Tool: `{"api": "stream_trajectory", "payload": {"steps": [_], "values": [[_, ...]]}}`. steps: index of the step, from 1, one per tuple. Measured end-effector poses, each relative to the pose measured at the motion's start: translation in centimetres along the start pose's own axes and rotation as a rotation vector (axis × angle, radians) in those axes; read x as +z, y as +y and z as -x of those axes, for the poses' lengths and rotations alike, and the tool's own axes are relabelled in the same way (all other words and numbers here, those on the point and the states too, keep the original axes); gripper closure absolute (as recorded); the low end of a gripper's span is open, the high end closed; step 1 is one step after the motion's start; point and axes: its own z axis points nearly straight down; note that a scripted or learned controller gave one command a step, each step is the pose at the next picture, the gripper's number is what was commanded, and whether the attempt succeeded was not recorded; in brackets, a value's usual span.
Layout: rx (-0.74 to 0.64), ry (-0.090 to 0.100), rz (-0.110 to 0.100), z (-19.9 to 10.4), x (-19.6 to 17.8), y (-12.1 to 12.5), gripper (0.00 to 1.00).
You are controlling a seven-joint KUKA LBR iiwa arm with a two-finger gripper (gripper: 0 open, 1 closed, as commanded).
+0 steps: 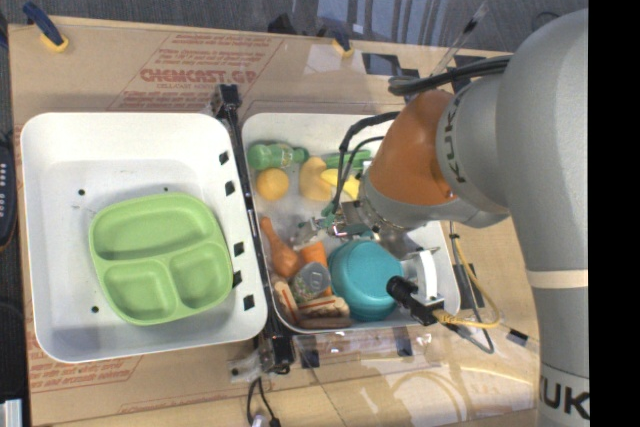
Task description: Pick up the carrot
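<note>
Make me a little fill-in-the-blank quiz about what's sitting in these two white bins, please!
1. The green divided plate lies in the ____ bin as the camera sees it.
2. The plate has ____ compartments.
3. The carrot lies in the right bin, close to the wall it shares with the ____ bin.
4. The round lidded pot just right of the carrot is ____ in colour.

Missing words: left; three; left; teal

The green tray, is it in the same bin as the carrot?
No, the green tray lies in the left bin, while the carrot lies in the right bin among other items.
</note>
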Motion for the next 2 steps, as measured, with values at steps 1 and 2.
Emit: {"api": "stream_trajectory", "payload": {"steps": [1, 2], "values": [[-0.008, 0.001, -0.008, 0.1, -1.0, -0.1, 1.00], [-0.162, -0.001, 0.000, -2.6, -10.0, 6.5, 1.00]]}}
